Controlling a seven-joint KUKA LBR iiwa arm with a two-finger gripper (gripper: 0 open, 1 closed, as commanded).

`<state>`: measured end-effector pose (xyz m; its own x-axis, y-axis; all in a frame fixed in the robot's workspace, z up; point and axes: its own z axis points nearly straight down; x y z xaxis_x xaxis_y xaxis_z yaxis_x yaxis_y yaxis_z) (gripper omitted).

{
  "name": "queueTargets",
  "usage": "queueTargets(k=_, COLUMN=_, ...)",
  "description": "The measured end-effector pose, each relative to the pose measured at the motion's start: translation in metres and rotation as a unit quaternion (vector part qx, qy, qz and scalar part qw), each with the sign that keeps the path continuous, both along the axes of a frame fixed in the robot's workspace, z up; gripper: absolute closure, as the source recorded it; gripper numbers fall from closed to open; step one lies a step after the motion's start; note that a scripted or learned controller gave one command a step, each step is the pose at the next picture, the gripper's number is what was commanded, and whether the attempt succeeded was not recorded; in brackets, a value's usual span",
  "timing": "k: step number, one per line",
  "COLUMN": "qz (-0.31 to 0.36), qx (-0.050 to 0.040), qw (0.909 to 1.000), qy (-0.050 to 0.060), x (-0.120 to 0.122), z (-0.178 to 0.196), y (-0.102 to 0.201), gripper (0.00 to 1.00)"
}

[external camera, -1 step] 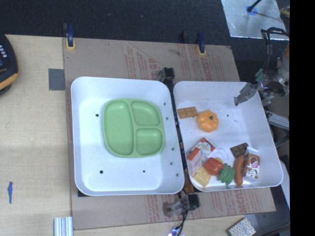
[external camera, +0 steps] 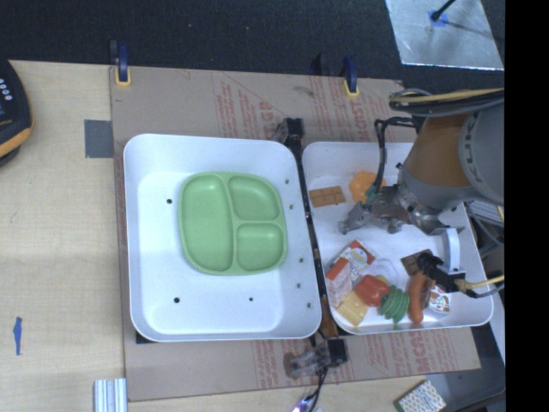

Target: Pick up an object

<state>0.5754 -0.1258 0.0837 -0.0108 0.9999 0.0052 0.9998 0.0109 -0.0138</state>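
Where the cardboard sheet (external camera: 214, 101) ends nearest the camera, we record a black fixture (external camera: 326, 353) sitting at the gap between the two bins. Along the near edge of the right bin (external camera: 334, 166) lies a row of small objects. A yellow slice (external camera: 352, 310) sits at the near left corner, with a red piece (external camera: 371, 289) touching it. A green piece (external camera: 395, 305) is just beside the red one, then an orange stick (external camera: 417, 299). A small printed carton (external camera: 438, 300) lies toward the near right corner. A red-and-white packet (external camera: 349, 260) lies just behind the yellow slice, near the left edge and tilted against the bin's sides.

Farther in, at the middle of the right bin, the gripper (external camera: 360, 220) hangs low over the bare floor, between the packet and the far objects. We cannot tell whether it is open or closed, and we cannot tell whether it touches anything. The arm (external camera: 437, 157) enters over the bin's right edge.

At the same depth, the left bin (external camera: 141, 230) carries a green divided plate (external camera: 232, 222), lying flat at its centre with three compartments facing up.

Toward the right bin's far left corner lies a brown wafer (external camera: 326, 196). An orange piece (external camera: 364, 184) is just beside it, close to the gripper.

At the far edge of the cardboard sheet, two blue clamps (external camera: 123, 63) stand well apart.
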Motion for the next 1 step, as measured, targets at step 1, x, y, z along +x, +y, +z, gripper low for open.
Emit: queueTargets(k=1, qz=-0.002, qx=-0.0033, qw=1.0000, qy=-0.008, x=0.0581, z=0.0090, y=-0.0209, gripper=0.00)
